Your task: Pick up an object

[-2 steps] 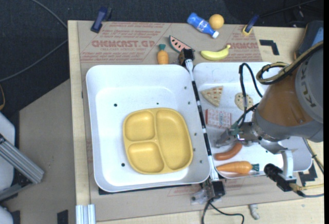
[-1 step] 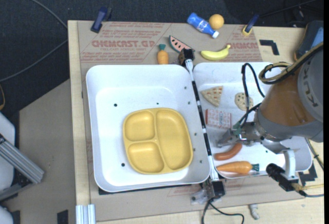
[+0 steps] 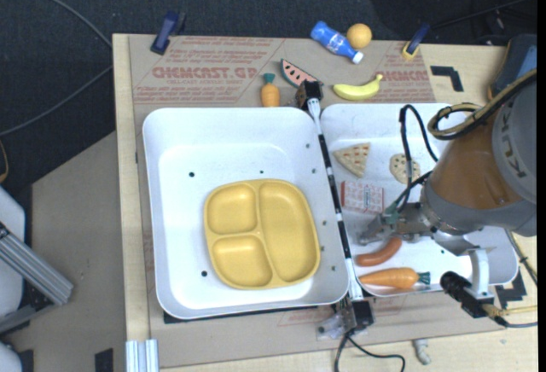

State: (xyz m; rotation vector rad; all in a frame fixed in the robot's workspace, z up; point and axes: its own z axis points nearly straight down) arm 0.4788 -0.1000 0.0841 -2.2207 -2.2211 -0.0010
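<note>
The right bin (image 3: 341,127) holds five small toy foods. A pizza slice (image 3: 352,159), tan with red spots, lies at its 11 o'clock corner. A round speckled cookie (image 3: 401,165) sits just to the slice's 3 o'clock. A flat pink-and-white printed packet (image 3: 362,196) lies at the slice's 6 o'clock. Below it lies a reddish-orange sausage (image 3: 380,252), tilted, and at the bin's 6 o'clock edge an orange carrot (image 3: 391,279) lies on its side, green tip pointing to 3 o'clock.

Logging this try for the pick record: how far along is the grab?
Done: the gripper is down in the right bin, right above the sausage. In hand: nothing visibly held; sausage, carrot and pizza slice all lie on the bin floor. Left: close on an object and lift it.
</note>
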